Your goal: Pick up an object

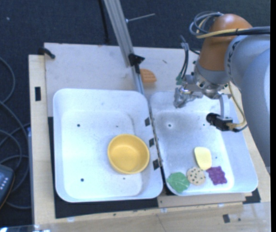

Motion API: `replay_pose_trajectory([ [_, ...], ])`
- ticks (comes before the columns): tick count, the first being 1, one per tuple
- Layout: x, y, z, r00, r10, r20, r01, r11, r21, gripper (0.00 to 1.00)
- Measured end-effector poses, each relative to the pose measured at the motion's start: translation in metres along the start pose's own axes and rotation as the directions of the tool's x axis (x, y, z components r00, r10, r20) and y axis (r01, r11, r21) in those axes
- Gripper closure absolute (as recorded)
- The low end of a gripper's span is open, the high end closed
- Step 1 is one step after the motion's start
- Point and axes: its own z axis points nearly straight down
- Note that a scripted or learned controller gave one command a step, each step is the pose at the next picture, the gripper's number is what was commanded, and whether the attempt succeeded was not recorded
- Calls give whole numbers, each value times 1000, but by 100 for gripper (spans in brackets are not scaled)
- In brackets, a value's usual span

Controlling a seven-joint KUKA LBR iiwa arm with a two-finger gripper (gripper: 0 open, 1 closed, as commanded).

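We see the arm's jaws point(182, 99) poised over the far end of the right bin point(234, 149).
From the overhead camera we cannot tell how the jaws stand; nothing shows between them. A yellow piece point(203, 157), a cookie point(196, 176), a green piece point(178, 181) and a purple piece point(217, 175) cluster at that bin's near edge, while a yellow bowl point(128, 153) sits in the left bin point(79, 129).

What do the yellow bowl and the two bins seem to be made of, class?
Bowl: probably plastic, a uniform yellow with a soft sheen. Bins: likely thin moulded plastic, matt white with rounded corners and shallow formed walls.
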Motion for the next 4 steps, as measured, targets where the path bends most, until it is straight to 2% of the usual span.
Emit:
replay_pose_trajectory([
  [1, -2, 3, -44, 1000, 0, 0, 0, 1000, 0, 100],
  [2, -6, -4, -104, 1000, 2, 1, -2, 1000, -2, 100],
  [3, -7, -3, -122, 1000, -1, 0, 1, 1000, 2, 100],
  [4, 48, -6, -109, 1000, -3, 0, 3, 1000, 6, 100],
])
